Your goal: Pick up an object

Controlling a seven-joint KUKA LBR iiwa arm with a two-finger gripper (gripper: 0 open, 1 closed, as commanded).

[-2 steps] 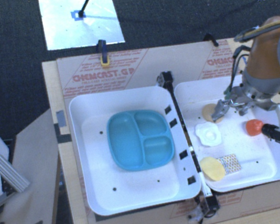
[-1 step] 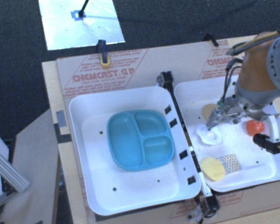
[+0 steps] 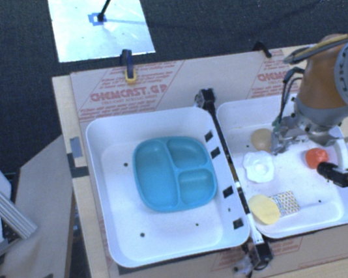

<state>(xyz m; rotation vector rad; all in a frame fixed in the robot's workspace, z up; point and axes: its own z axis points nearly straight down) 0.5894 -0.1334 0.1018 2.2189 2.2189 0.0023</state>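
My gripper (image 3: 279, 141) hangs low over the right bin (image 3: 318, 213), near its back middle. Just left of it lies a tan rounded object (image 3: 260, 139), touching or nearly touching it. A white fried-egg-like piece (image 3: 258, 168) lies a little in front of the gripper, to its left. To the right of the gripper rests a red-orange object (image 3: 316, 157), partly hidden by the wrist. Near the bin's front left lie a yellow round piece (image 3: 263, 209) and a small speckled pale piece (image 3: 286, 202). I see nothing lifted off the bin floor.
The left bin (image 3: 128, 241) holds a blue divided plate (image 3: 173, 173) in its middle. A black-clipped ridge (image 3: 225, 159) separates the two bins. The grey arm with its orange band (image 3: 324, 87) covers the right bin's back right corner.
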